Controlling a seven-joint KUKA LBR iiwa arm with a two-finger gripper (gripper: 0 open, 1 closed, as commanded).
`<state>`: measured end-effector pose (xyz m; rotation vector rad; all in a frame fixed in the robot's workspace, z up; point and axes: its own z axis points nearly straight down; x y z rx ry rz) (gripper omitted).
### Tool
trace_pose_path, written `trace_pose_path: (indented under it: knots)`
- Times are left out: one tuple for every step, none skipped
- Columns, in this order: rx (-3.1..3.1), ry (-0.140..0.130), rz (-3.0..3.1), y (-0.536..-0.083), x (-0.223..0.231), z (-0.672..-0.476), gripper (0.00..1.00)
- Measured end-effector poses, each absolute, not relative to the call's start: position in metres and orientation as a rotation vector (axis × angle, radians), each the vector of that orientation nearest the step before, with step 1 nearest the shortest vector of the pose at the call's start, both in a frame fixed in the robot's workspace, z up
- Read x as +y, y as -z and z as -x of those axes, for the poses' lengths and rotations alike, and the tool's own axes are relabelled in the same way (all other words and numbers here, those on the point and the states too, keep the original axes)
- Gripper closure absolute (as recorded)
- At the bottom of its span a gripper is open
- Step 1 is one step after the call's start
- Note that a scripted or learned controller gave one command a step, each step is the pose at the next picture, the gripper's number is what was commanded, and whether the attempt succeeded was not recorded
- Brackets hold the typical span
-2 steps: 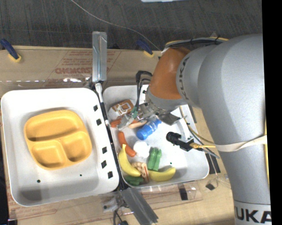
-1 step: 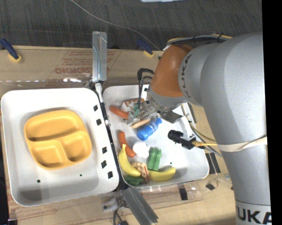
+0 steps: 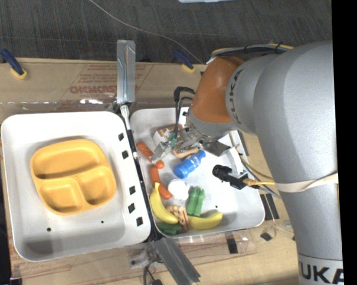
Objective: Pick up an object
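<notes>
My gripper (image 3: 170,143) hangs low over the far part of the right bin (image 3: 252,209), under the orange wrist band. It is just above a small brown and white item (image 3: 164,133) near the bin's far wall. Beside it lie a blue bottle (image 3: 189,164) and an orange sausage-shaped piece (image 3: 144,149). Nearer the front are a white round piece (image 3: 177,188), a green bottle (image 3: 196,201), two bananas (image 3: 159,207) (image 3: 206,220) and more small orange pieces (image 3: 155,174). Nothing shows clearly as being held.
The left bin (image 3: 17,234) holds a yellow divided tray (image 3: 73,173). A metal divider (image 3: 126,70) stands between the bins at the back. The grey arm covers the right bin's right side. A dark green item (image 3: 168,228) lies at the front wall.
</notes>
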<state>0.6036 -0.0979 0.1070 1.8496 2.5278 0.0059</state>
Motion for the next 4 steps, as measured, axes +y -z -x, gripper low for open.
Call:
trace_pose_path:
  knots:
    - [2.629,0.041,-1.817,-0.090,-0.117,-0.645,0.00]
    - [2.631,0.049,-1.804,-0.106,-0.121,-0.647,1.00]
    - [2.637,0.057,-1.811,-0.100,-0.121,-0.644,0.00]
    - [3.034,0.056,-1.011,-0.090,-0.123,-0.641,0.00]
